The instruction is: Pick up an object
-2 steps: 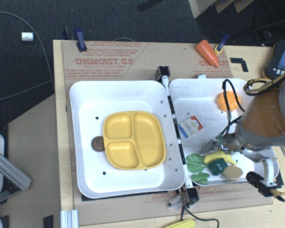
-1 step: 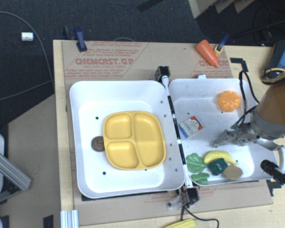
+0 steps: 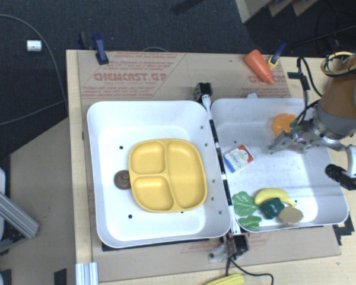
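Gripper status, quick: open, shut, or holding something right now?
Gripper: open, holding nothing, low in the right bin beside the orange ball.

An orange carrot-like toy (image 3: 259, 66) lies on the brown board (image 3: 136, 75) behind the bins. A blue clamp (image 3: 99, 48) grips the board's far-left edge — a white cable (image 3: 24, 25) trails beyond.

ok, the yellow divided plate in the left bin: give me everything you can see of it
The yellow divided plate is a rounded-square tray that looks like moulded plastic, matte, with three compartments: two in its far half, one wide in the near half. It lies flat, right side up, turned slightly askew, about mid-floor in the left bin. A small brown round object sits at its left edge, partly tucked under or against the rim. The gripper is away in the right bin.
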Motion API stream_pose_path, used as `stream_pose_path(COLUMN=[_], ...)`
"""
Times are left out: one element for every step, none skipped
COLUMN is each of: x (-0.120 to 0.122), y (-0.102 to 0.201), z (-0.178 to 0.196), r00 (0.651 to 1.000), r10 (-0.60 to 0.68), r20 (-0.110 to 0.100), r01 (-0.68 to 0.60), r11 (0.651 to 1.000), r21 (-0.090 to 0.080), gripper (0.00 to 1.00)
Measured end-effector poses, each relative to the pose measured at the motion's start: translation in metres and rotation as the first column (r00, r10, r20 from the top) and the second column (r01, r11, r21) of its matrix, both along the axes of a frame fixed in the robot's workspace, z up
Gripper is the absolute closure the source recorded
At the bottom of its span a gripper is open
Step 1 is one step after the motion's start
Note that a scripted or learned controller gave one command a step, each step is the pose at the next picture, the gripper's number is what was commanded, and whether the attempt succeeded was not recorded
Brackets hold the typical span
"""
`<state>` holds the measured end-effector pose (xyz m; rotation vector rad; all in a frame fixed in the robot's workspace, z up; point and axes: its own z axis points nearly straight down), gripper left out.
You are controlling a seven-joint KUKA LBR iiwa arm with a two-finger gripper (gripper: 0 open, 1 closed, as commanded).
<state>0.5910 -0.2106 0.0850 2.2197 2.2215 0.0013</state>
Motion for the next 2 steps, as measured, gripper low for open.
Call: stream_pose_path(x=[0.062, 0.062], y=[0.034, 0.033], z=[0.0, 0.011], r00=[1.0, 1.0], r10=[0.001, 0.002], r20=[0.001, 0.003], r01=[-0.001, -0.002], r11=[1.0, 1.0], r21=[-0.001, -0.004], gripper=[0.0, 1.0])
